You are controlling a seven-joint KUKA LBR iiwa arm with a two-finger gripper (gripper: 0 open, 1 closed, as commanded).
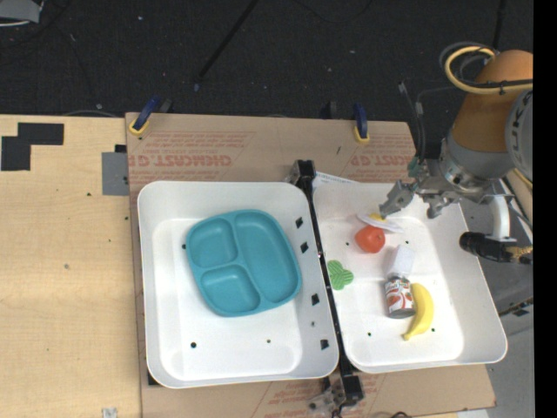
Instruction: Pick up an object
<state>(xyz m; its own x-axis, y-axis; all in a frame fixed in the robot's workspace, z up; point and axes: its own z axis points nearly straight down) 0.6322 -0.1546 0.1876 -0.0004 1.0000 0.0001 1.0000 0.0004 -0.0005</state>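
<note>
Step in hand: approach, nothing grasped yet

Gripper hangs over far edge of right bin, fingers spread, nothing between them

Candidates in right bin: red tomato-like ball nearest, just below gripper; small white block beside it; can touching banana toward near side; green piece by divider

Left bin holds teal sectioned plate

Next move, as judged: shift over ball, descend, fingers straddling it; round shape may roll out on closing

camera view: fixed overhead, slanted | both bins framed (mid-distance)
</note>
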